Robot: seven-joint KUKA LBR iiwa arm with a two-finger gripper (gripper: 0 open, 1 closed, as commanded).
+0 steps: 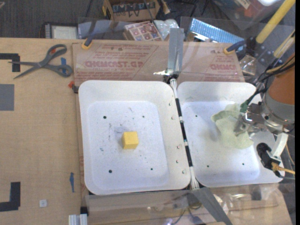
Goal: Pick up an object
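the arm is reaching in from 3 o'clock, its gripper [244,124] sitting over a pale green cloth [230,124] in the right bin [206,170]; grip state unclear. a yellow block [131,140] is lying mid left bin [93,172].

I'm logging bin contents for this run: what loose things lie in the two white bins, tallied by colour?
Yellow: 1, the yellow block in the left bin.
Pale green: 1, the pale green cloth in the right bin, beside the claw.
Total: 2

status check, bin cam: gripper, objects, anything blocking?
Gripper low over right bin, at pale green cloth. Grasp unconfirmed. Yellow block alone in left bin, nothing blocking it.
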